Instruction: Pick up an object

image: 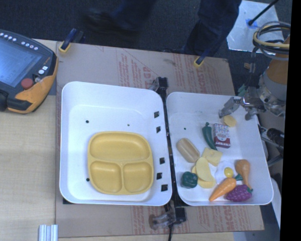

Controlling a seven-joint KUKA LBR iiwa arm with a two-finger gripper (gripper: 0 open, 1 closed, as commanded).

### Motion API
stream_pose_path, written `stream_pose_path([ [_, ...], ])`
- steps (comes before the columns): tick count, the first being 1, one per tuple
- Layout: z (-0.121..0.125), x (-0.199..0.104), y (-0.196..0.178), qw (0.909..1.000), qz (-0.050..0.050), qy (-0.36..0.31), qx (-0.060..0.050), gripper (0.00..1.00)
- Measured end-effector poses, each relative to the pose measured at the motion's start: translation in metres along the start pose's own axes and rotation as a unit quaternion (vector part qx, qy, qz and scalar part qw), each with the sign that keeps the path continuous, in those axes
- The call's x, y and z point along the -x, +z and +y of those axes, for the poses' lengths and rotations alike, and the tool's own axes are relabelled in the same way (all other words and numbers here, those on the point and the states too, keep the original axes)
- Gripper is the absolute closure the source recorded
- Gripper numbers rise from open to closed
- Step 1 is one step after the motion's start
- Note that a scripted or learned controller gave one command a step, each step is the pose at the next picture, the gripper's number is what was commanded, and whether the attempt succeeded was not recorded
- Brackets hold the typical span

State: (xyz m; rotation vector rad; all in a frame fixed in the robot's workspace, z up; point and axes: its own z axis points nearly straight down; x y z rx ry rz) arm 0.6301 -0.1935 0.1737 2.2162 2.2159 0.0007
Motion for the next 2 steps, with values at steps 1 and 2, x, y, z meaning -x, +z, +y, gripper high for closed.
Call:
stream_pose_path([
  [1, -0.064, -0.072, 0.079, 1.0, 0.001, -0.004, -0.003, 0.0],
  [2, 0.027, -0.039, 0.065, 1.0, 0.001, -0.004, 0.001, 0.0],
])
